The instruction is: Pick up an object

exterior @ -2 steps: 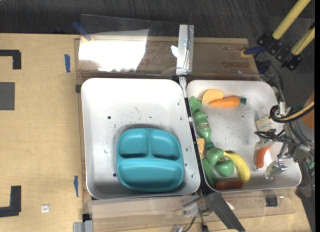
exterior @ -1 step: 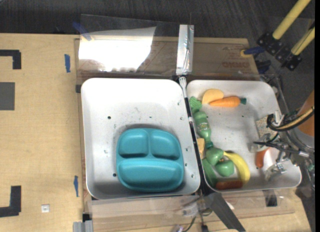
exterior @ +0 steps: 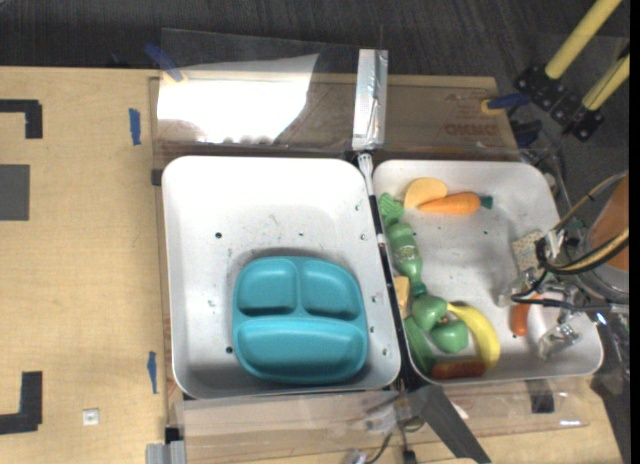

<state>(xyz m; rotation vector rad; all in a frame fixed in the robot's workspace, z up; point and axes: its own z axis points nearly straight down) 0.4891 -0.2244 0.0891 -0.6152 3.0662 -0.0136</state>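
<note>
Two shallow white bins sit side by side on the bench. The left bin (exterior: 180, 252) holds a teal divided plate (exterior: 298, 317) towards its 6 o'clock side, lying flat with three compartments facing up.

The right bin (exterior: 470, 252) holds the toy food. An orange carrot (exterior: 452, 204) lies at about 12 o'clock, its green tip pointing to 3 o'clock. A yellow-orange slice (exterior: 424, 191) touches it on the 9 o'clock side. A row of green pieces (exterior: 402, 247) runs along the bin's 9 o'clock wall. Towards 7 o'clock a round green fruit (exterior: 432, 312) sits against a yellow banana (exterior: 478, 332), which curves around its 3 o'clock side.

The gripper (exterior: 545, 302) is low over the right bin at about 4 o'clock, close to that bin's wall, amid cables and metal parts. Whether the claw is wide or narrow cannot be told, nor whether anything is in it. A small red-orange piece (exterior: 518, 320) lies just beside it at its 8 o'clock. The arm's orange band (exterior: 615, 237) shows at the view's 3 o'clock edge.

Beyond the right bin at 12 o'clock, a brown board (exterior: 440, 117) carries faint printed lettering, too blurred to read. A clear plastic sheet (exterior: 240, 102) lies beyond the left bin. Blue tape strips (exterior: 135, 124) and black markings (exterior: 25, 117) mark the bench at 9 o'clock.
</note>
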